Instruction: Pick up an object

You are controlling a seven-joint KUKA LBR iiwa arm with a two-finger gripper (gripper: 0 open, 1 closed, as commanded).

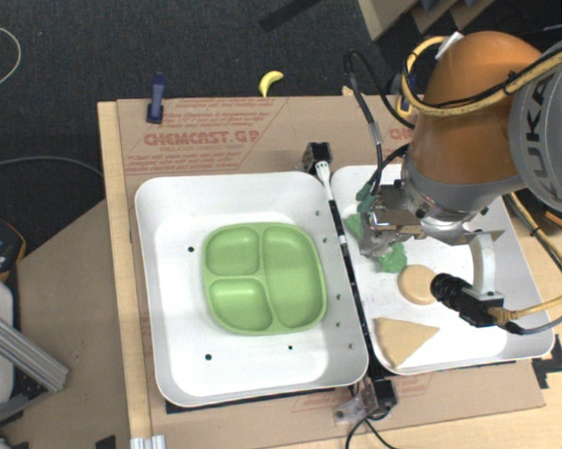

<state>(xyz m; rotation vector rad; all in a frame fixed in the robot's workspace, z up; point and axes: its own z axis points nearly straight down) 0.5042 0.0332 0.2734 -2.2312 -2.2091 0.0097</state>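
We see the end effector [387,230] low in the right bin [519,253], over a green object [392,258] near the bin's left wall; we cannot tell its state. Just beside it lie a tan round piece [418,284] and a tan wedge [402,337]. The left bin [168,215] holds a green divided plate [263,277].

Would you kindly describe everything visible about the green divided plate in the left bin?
The green divided plate is pale green, looks like smooth moulded plastic, and is squarish with rounded corners. Raised ridges split it into three compartments: two smaller ones on the camera view's left and one long one on the right. It lies flat and right way up, slightly rotated, near the middle of the left white bin, touching only the bin floor.
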